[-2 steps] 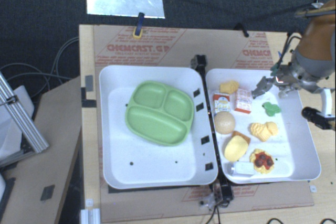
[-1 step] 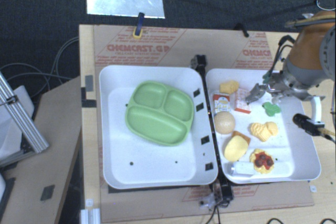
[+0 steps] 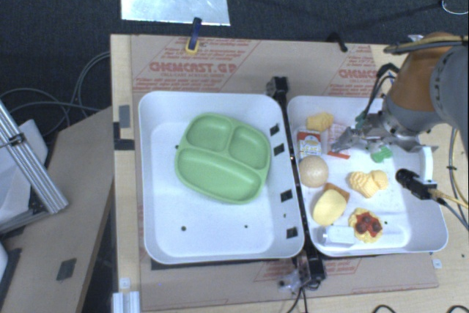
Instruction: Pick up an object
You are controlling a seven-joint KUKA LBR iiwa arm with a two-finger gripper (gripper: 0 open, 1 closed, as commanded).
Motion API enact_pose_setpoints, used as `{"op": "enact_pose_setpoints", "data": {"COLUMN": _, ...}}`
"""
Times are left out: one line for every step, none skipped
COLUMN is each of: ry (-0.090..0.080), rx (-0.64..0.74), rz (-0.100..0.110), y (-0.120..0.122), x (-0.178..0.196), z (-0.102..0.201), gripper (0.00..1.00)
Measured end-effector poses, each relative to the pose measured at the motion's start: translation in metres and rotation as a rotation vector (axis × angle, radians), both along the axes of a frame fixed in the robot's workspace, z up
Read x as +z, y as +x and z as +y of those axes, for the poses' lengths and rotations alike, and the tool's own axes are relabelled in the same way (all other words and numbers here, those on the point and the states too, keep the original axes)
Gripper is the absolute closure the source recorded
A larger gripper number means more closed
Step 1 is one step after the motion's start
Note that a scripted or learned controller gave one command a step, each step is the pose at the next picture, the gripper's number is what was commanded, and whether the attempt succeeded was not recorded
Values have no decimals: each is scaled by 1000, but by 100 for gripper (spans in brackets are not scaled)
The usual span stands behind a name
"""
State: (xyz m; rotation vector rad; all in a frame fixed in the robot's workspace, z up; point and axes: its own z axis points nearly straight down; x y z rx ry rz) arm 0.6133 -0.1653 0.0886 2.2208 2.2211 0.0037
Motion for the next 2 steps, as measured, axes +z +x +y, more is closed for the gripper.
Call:
{"op": "enact_pose_setpoints", "data": {"ry": 0, "rx": 2, "rz": -9, "y": 3, "x": 16, "z": 0, "gripper": 100}}
{"op": "enact_pose_setpoints", "data": {"ry": -3, "rx": 5, "rz": -6, "y": 6, "x": 81, "z": 2, "gripper": 100}}
